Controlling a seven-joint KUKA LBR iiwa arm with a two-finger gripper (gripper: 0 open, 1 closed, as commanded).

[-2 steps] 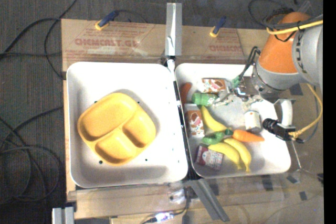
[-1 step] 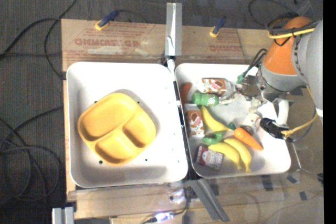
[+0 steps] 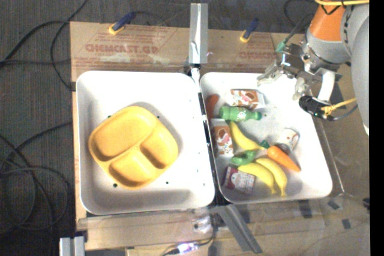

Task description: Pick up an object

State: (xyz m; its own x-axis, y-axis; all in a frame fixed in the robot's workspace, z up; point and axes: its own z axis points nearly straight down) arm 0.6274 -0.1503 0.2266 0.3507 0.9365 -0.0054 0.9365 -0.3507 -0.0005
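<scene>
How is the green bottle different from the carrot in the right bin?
The green bottle is green and lies almost level across the picture at the bin's far side; the carrot is orange, tapered, and lies at a slant nearer the front. The bottle is longer. Both lie flat in the right bin.

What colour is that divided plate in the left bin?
Yellow-orange, plain: the divided plate shows clearly in the camera view.

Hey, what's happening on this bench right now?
A grey and orange robot arm reaches in from the right, with its gripper above the back right corner of the right bin. It holds nothing. That bin is full of play food: a green bottle, bananas, a carrot and small cartons. The left bin holds a yellow divided plate. Nothing has been picked yet.
</scene>
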